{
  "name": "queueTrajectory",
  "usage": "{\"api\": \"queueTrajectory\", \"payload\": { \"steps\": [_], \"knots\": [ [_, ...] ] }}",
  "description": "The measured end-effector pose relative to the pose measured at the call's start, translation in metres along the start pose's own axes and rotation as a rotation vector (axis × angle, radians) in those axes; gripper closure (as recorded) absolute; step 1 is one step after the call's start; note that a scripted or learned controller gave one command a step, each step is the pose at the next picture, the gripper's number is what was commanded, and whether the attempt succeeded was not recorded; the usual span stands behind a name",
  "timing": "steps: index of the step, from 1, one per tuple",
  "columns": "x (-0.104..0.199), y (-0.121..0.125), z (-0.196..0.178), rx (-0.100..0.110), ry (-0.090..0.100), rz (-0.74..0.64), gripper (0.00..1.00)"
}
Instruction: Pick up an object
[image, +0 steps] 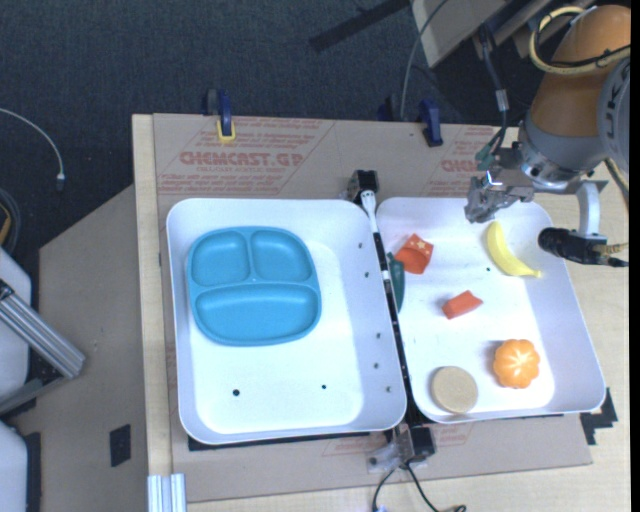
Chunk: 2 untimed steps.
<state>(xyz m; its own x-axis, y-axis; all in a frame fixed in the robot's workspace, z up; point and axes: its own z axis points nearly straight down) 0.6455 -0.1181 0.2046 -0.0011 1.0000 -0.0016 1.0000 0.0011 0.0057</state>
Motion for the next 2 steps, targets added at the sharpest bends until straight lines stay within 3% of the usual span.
{"api": "queueTrajectory", "payload": {
  "steps": [1,2],
  "knots": [
    [0.000,0.001,-0.038,0.000,0.000,0.000,1.00],
    [0.058,-0.008,-0.035,0.008,0.002,-0.001,1.00]
  ]
}}
